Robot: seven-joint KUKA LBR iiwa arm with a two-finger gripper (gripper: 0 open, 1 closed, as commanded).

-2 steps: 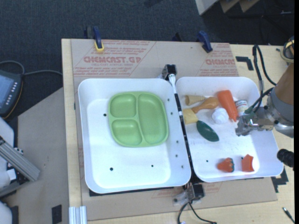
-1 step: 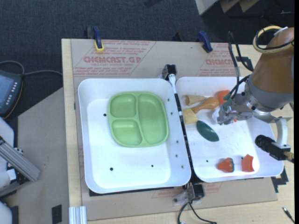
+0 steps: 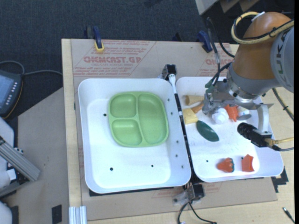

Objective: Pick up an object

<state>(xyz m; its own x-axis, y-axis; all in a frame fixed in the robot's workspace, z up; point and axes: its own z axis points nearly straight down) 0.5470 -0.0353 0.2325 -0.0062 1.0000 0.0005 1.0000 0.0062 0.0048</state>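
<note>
The tool (image 3: 218, 110) hangs low in the right bin (image 3: 268, 164), and whether it is apart or together I cannot tell, since the wrist covers it. A small white rounded piece (image 3: 219, 117) lies right under its tip with an orange-red piece (image 3: 232, 112) touching on the arm's side, so either looks the likeliest pick. The smooth dark green oval (image 3: 207, 130) lies just toward the camera and the left bin, its long axis diagonal, while two glossy red chunks (image 3: 225, 164) sit well apart toward the near rim.
</note>
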